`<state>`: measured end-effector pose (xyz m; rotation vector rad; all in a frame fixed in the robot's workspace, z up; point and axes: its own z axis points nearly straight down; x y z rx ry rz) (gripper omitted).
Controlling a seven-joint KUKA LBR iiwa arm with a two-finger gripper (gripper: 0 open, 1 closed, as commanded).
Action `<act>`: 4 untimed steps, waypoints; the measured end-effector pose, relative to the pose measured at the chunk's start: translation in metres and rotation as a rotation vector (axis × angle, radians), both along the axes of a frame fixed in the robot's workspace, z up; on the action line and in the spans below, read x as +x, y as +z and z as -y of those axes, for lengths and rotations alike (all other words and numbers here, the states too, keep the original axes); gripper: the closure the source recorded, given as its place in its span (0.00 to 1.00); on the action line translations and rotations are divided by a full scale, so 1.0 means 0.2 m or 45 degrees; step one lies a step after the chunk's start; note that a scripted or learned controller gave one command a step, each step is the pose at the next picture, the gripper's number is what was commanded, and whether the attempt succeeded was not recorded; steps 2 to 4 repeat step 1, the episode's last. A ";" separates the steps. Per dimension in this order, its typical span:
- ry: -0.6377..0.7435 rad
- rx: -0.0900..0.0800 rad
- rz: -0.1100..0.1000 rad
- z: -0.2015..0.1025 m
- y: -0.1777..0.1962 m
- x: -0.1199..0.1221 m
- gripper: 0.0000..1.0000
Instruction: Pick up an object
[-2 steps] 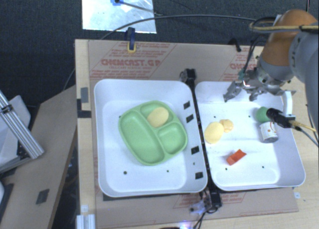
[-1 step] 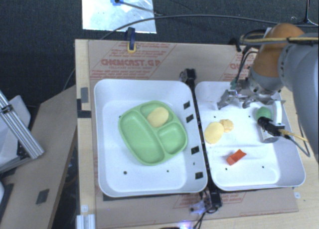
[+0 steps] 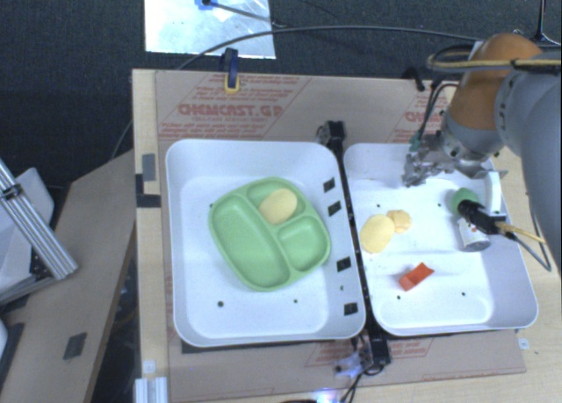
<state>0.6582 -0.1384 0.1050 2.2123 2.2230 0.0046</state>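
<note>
Leftmost, the left bin [image 3: 189, 217] carries one green divided plate [image 3: 263, 239], tilted, with bare white floor around it on every side; one yellow lump [image 3: 279, 206] sits in its upper compartment. Next, the right bin [image 3: 439, 313] holds four loose things: a yellow piece [image 3: 378, 233] touching a smaller yellow piece [image 3: 399, 219] near the left wall, an orange block [image 3: 415, 276] alone toward the front with open floor about it, and a green-capped object [image 3: 469, 208] by the right wall. The gripper [image 3: 414, 175] hangs over the bin's back part, above the yellow pieces and apart from them; whether it is spread or closed I cannot tell.
</note>
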 end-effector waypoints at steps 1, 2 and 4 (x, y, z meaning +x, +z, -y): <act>0.002 0.001 0.002 -0.03 0.24 0.04 1.00; 0.002 0.001 0.002 -0.03 0.24 0.04 1.00; 0.002 0.001 0.002 -0.03 0.24 0.04 1.00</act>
